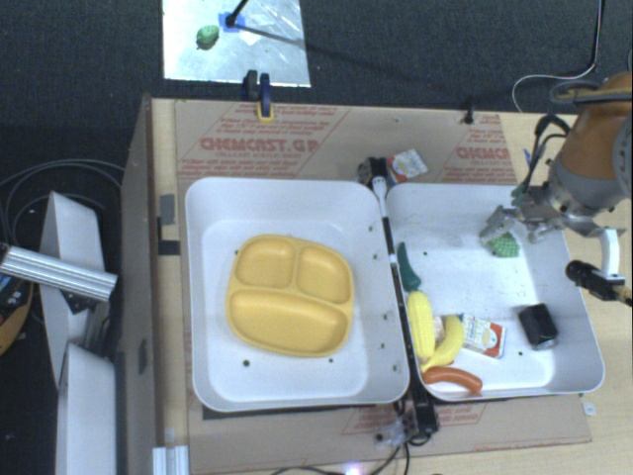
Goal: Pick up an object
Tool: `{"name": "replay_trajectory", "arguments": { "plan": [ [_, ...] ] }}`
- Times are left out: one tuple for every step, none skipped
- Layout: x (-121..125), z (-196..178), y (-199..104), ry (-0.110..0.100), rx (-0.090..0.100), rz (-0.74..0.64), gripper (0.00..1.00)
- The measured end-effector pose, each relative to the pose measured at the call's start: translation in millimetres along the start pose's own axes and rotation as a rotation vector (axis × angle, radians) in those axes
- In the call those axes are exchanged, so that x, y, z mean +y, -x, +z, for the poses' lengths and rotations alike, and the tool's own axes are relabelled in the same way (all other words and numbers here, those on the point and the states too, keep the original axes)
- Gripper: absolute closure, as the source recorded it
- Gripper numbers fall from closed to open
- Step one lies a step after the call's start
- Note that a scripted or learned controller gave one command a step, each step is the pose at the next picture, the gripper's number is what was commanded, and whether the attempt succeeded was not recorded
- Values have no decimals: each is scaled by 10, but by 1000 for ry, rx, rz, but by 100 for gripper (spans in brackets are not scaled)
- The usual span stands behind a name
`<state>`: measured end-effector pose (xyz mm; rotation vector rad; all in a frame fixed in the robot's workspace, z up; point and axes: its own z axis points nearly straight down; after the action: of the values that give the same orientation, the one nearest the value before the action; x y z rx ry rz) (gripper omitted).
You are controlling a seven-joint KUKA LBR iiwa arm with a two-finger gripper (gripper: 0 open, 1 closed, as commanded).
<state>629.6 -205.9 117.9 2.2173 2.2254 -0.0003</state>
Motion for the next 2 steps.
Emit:
{"name": "replay_trajectory", "arguments": {
  "plan": [
    [108,336,-1,1,-1,-1,0],
    [122,220,1,6,-2,-3,100]
  ]
}}
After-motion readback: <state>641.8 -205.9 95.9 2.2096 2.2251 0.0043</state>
